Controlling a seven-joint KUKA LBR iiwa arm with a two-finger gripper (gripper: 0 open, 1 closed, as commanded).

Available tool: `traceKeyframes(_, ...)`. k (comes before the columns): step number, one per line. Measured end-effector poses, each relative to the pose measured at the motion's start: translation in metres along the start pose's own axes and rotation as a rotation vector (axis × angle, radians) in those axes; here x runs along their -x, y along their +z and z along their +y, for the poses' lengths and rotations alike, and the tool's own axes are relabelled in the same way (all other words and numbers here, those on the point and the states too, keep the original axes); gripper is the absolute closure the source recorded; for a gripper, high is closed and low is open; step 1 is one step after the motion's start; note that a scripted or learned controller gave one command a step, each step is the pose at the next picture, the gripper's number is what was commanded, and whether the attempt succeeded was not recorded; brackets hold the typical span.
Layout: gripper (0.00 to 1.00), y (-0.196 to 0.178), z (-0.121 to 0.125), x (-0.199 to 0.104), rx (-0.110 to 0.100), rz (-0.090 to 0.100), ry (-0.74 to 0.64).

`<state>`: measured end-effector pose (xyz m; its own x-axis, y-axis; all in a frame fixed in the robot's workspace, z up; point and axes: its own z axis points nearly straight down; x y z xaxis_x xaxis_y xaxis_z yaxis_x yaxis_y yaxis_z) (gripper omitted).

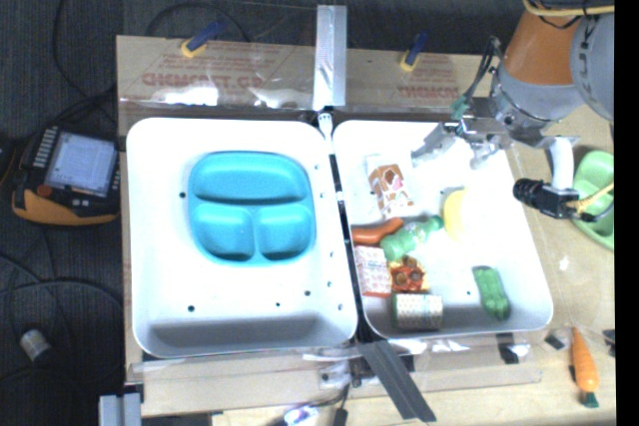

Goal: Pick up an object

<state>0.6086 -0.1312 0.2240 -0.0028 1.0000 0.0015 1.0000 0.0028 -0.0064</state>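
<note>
Over the right bin's (519, 244) far corner the hand (454, 140) hovered, its opening impossible to tell. The small packet (389, 187) below showed unreadable print; faint red lettering on the counter's (200, 75) plastic sheet stayed illegible.

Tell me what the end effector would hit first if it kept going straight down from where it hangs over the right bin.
Probably the bare white floor of the right bin. The end effector hangs above the bin's upper part; the small yellow lemon-shaped piece lies nearest, just toward the camera. Depth is unclear from this slanted view.
</note>
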Motion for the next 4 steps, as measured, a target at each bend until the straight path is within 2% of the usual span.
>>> traceKeyframes(1, 0.0, 0.085, -0.056, 0.039, -0.001, 0.0, -0.044)
traceKeyframes(2, 0.0, 0.136, -0.029, 0.061, 0.011, -0.002, -0.015)
traceKeyframes(3, 1.0, 0.127, -0.029, 0.061, 0.012, -0.001, -0.015)
traceKeyframes(4, 1.0, 0.019, -0.016, 0.066, 0.0, -0.004, 0.192)
